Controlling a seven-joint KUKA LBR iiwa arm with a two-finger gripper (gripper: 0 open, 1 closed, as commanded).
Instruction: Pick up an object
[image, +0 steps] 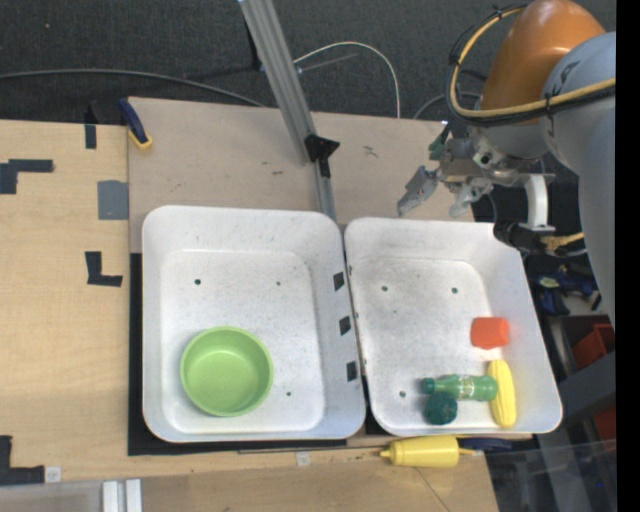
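Note:
My gripper (437, 200) hangs above the far edge of the right bin (420, 250), its two grey fingers spread apart with nothing between them, so it is open. Well in front of it, in the right bin's near right corner, lie an orange block (489, 332), a yellow banana-shaped piece (502, 391), a green bottle (458, 387) on its side and a dark green lump (439, 408). A light green bowl (227, 371) sits in the near left part of the left bin (240, 240).
A yellow bottle (424, 452) lies on the bench just in front of the right bin. A slanted metal pole (290, 95) rises from behind the gap between the bins. Cables loop around the arm at the upper right.

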